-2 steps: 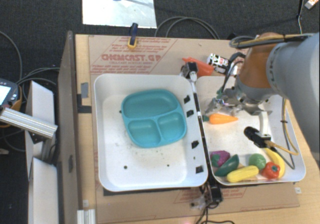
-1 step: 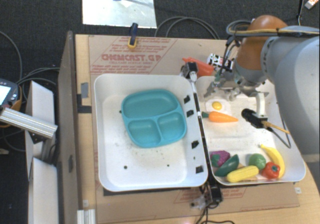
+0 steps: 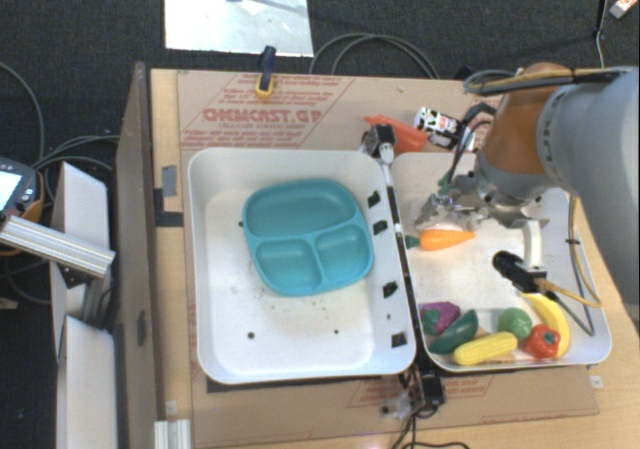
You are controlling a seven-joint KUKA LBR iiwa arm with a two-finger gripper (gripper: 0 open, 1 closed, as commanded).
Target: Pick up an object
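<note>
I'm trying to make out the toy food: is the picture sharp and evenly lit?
Camera view: light is even, shadows soft; the carrot and corn read clearly, the right bin looks slightly washed out, and the hand is a bit blurred.

1. The grey KUKA arm with the orange wrist band (image 3: 560,132) reached in from the right over the right-hand shallow white bin (image 3: 590,337).
2. Its two-finger metal gripper (image 3: 452,207) pointed down over that bin's upper left part.
</note>
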